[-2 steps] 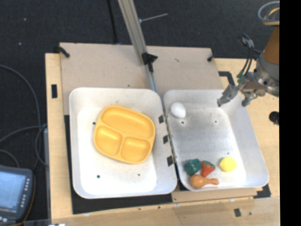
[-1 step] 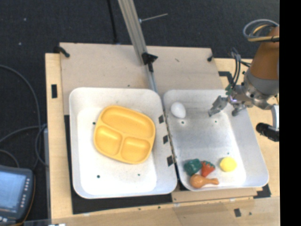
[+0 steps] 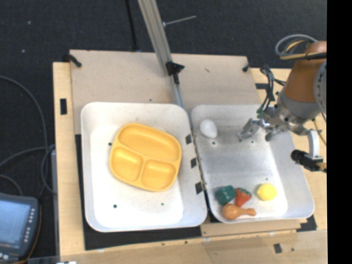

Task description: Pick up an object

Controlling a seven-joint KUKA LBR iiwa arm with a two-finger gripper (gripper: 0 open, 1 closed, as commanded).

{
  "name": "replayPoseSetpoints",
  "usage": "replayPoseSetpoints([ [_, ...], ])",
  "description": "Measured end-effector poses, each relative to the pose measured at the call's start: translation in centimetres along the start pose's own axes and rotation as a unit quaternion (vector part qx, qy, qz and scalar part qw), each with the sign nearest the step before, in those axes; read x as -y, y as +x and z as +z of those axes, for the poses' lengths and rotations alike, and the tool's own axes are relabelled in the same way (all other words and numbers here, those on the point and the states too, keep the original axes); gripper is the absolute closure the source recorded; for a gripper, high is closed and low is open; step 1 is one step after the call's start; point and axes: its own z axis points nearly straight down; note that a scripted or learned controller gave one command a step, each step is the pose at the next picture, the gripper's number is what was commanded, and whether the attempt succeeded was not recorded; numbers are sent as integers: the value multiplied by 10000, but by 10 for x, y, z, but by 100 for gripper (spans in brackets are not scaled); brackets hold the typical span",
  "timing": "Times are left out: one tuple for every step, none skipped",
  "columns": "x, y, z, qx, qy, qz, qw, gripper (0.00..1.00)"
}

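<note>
At the right bin's (image 3: 286, 199) near edge, about six o'clock, lie a green piece (image 3: 224, 194), a red piece (image 3: 242, 193), an orange gourd-shaped toy (image 3: 238, 212) and a yellow ball (image 3: 267, 192), the first three touching; a white egg-like object (image 3: 208, 128) sits alone at eleven o'clock, and a yellow divided plate (image 3: 145, 156) occupies the left bin (image 3: 93, 164). The gripper (image 3: 257, 128) hangs at one o'clock over bare floor, fingers apparently spread and holding nothing. Risk: a straight descent would close on nothing, and a try at the cluster could nudge neighbours aside.
</note>
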Motion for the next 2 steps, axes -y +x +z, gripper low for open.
replayPoseSetpoints([
  [-2, -1, -15, 7, -36, 2, 10000, 100],
  [-2, -5, -59, 2, -43, 1, 10000, 100],
])
